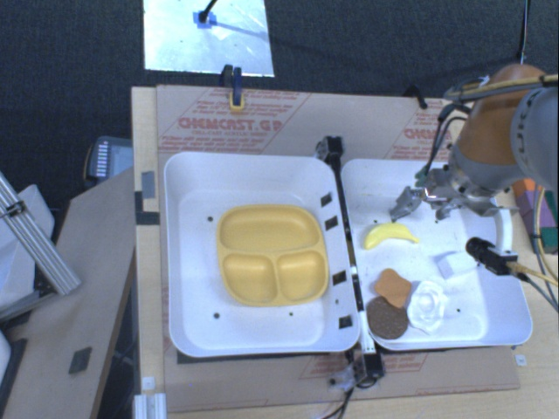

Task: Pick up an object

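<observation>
Cardboard (pixel 262 120) nearest you runs under both bins, its red print showing along the far side behind the pincer (pixel 407 204). You see it sitting on a wooden bench (pixel 96 260), with dark carpet (pixel 70 51) beyond and a shiny square plate (pixel 208 26) on the floor far up-left of the pincer. An aluminium bar (pixel 31 243) leans in at the far left edge.

Your left bin (pixel 188 182) lies well left of the pincer and carries a yellow three-part tray (pixel 272 254). Your right bin (pixel 502 317) is the one the pincer hangs over, near its far wall.

You have the arm (pixel 500 133) coming in from the right, orange band above the wrist. Whether the pincer is spread or pressed together you cannot tell from this angle; nothing is visibly between its fingers.

Look just below the pincer: a small yellow banana (pixel 389 235) lies flat on the bin floor, curved, apart from the fingers. Further down toward you sit a dark brown disc (pixel 386 319), a white crumpled lump (pixel 429 305) beside it, and an orange-brown piece (pixel 394 286) touching the disc. A small pale block (pixel 455 264) lies down-right of the pincer.
</observation>
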{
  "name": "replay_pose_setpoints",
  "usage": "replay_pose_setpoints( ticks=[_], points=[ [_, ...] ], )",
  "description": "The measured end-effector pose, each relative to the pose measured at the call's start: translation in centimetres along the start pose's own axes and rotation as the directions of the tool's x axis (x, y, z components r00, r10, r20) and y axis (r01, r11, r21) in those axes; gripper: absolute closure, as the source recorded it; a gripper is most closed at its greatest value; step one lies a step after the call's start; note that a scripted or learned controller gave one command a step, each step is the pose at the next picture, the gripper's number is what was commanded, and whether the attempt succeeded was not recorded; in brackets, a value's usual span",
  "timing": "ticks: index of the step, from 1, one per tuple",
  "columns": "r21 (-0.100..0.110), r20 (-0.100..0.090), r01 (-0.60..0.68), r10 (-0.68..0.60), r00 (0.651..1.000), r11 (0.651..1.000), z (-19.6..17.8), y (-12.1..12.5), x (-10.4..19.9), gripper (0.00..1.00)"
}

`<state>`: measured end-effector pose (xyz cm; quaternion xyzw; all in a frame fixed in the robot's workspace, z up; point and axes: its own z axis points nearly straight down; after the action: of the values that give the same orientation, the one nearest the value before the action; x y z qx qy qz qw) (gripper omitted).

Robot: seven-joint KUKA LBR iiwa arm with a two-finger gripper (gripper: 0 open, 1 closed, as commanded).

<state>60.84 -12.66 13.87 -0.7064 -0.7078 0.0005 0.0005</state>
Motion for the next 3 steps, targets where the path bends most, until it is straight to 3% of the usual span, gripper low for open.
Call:
replay_pose_setpoints(
  ticks=[1,2,3],
  points=[
    [-0.010,0.000,-0.001,0.001,1.000,1.000,4.8,0.3,0.1,0.00],
    [-0.007,0.001,-0.001,0.001,1.000,1.000,3.7,0.2,0.0,1.00],
    [-0.009,0.002,-0.002,0.002,1.000,1.000,-2.7,0.1,-0.4,1.00]
  ],
)
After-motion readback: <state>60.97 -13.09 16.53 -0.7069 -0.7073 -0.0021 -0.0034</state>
